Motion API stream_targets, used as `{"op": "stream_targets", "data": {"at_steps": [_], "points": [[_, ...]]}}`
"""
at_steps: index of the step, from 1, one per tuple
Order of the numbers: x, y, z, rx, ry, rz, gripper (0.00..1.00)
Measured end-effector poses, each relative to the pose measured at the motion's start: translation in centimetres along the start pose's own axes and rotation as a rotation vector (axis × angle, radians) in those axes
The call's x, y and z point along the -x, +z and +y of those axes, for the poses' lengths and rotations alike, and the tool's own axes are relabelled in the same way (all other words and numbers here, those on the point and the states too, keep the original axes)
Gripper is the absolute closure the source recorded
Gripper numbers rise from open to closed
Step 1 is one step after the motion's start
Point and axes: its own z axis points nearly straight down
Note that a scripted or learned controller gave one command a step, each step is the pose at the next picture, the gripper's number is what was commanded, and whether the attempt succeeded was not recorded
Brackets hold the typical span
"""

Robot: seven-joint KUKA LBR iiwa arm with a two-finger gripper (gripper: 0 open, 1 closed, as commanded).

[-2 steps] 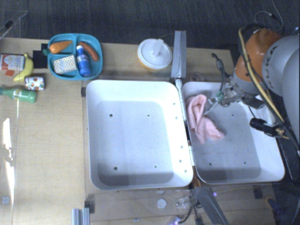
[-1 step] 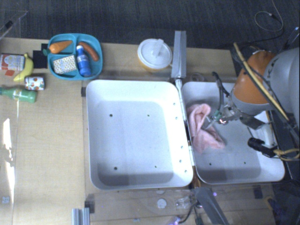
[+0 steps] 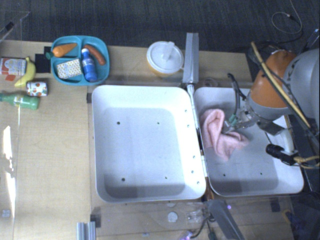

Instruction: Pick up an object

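Tabletop [image 3: 50, 174]: pale wood-grain surface, smooth, with a glare streak at the left edge. Beyond its far edge, dark ribbed carpet floor [image 3: 125, 9].

Left bin [image 3: 100, 149]: shallow, white, rounded-square, matte plastic, a few small dark holes in its floor.

Right bin [image 3: 260, 176]: same make, just beside the left bin; a grey metal upright [image 3: 190, 59] stands at the far end of the seam between them.

Pink cloth [image 3: 217, 131]: the task's thing; soft, fleecy, crumpled into a folded lump, lying in the right bin near its left wall.

My arm [image 3: 280, 89]: grey housing with an orange band, reaching in from the right over the right bin.

My end effector [image 3: 234, 125]: down at the right edge of the pink cloth, touching it. I cannot tell how far my fingers are parted, nor whether any cloth is between them; the tips are lost against the folds.

Far-left tabletop items: a teal divided tray [image 3: 102, 59], oval, glossy plastic, holding toy food, an orange carrot shape, a blue bottle and a sausage shape among it. Beside it a yellow toy banana [image 3: 27, 73], a small printed can [image 3: 37, 88] on its side, a green bottle [image 3: 22, 101] lying flat, and a red and white carton [image 3: 11, 66].

Behind the left bin: a round white lidded cup [image 3: 165, 57], yellowish base.
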Motion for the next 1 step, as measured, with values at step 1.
{"op": "stream_targets", "data": {"at_steps": [1], "points": [[0.03, 0.0, -0.02, 0.0, 0.001, 0.0, 0.0]]}}
